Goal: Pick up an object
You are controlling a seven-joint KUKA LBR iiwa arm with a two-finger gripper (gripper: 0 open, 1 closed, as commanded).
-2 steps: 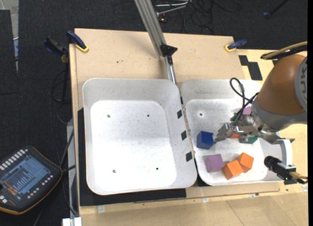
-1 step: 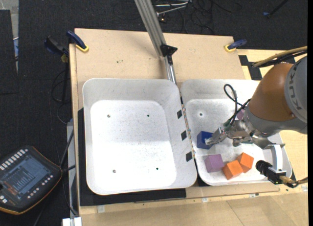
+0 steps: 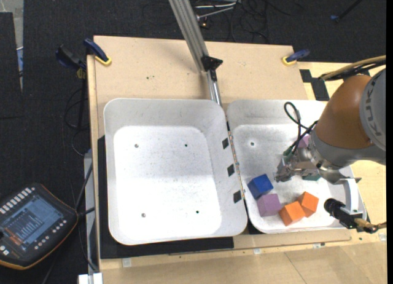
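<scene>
I am reaching in over the table (image 3: 258, 67), the largest thing under me, tan and bare beyond the bins. The left bin (image 3: 123, 153) is lying well off to my pincer's left. The right bin (image 3: 264, 117), under my pincer, is carrying everything worth taking.

My pincer (image 3: 288, 169) is hanging low over the right bin's middle, and whether it is wide or narrow I cannot tell from here.

Just below and left of my pincer the blue block (image 3: 261, 185) is sitting, with the purple block (image 3: 268, 204) touching or nearly touching it further down. Below my pincer to the right the two orange blocks (image 3: 299, 208) are huddling together near the bin's lower rim.

I am judging these blocks light, stiff and not fragile, perhaps a little slick. The blue one, nearest me, looks best taken across two opposite flat faces.

Room is tight below, where the blocks crowd each other and the rim; above my pincer the bin floor is lying open for moving.
</scene>
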